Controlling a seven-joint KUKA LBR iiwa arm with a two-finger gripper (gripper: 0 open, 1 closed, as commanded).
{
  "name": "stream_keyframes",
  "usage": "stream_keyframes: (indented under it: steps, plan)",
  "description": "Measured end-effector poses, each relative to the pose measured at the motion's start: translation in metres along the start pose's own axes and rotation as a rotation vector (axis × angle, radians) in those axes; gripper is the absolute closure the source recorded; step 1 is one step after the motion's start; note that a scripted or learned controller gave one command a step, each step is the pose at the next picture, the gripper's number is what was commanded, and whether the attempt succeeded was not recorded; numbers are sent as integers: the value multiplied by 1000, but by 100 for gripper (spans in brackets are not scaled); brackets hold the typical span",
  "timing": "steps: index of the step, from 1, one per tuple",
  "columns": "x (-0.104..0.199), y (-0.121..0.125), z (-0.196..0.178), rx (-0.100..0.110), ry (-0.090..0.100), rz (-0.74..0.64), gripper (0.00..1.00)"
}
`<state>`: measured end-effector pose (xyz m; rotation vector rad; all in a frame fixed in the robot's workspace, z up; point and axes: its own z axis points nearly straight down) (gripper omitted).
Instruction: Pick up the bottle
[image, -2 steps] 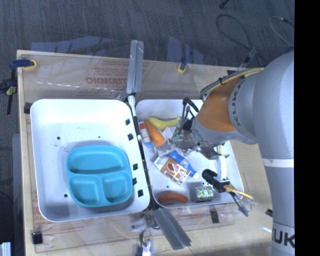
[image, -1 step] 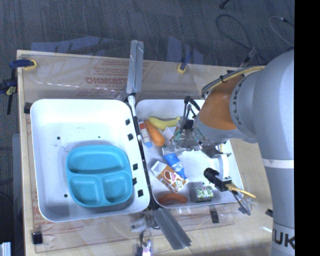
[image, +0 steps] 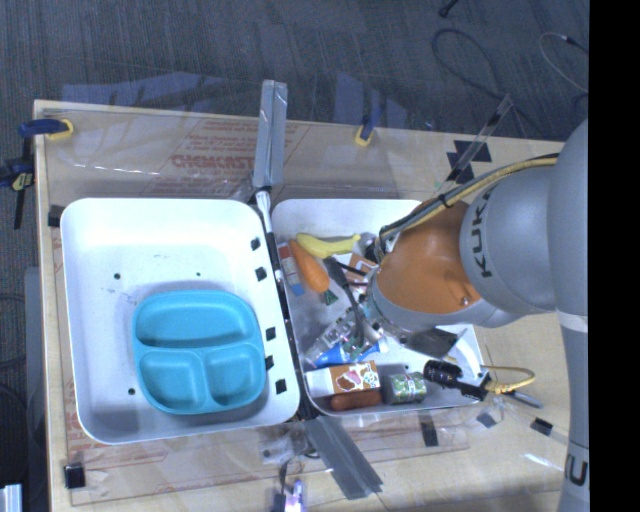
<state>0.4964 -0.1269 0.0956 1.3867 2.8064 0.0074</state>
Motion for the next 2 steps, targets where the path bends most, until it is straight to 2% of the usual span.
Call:
stream_keyframes:
  steps: [1, 2]
  plan:
    - [-4, 5, -139, 6, 4, -313, 100]
    - [-10, -29, -156, 7, 5, -301, 100]
